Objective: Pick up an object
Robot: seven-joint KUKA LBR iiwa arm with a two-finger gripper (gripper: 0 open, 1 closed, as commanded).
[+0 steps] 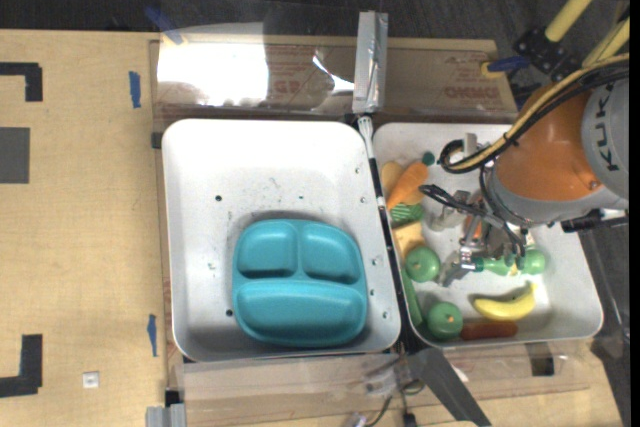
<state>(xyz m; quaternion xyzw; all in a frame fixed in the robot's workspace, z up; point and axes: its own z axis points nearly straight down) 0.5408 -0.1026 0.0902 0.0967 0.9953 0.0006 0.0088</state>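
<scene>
A: Gripper point(468, 260)? Arm point(545, 160) reaches in from the right, orange band above the wrist, wrist bent down into the right bin point(585, 310). Open or shut, can't tell, too cluttered.

B: Left to right then.

A: Left bin point(200, 165) has a teal divided tray point(298, 283) near the front. Right bin: carrot point(405, 183) at the left wall, green ball point(422, 264) below it, another green ball point(443, 318) at the front, banana point(503, 303) right of that.

B: Gripper relative to those?

A: Just right of the upper green ball, above the banana. Contact unclear.

Two white bins point(190, 155), one teal tray point(298, 283), one banana point(503, 304), one carrot point(406, 183).
</scene>
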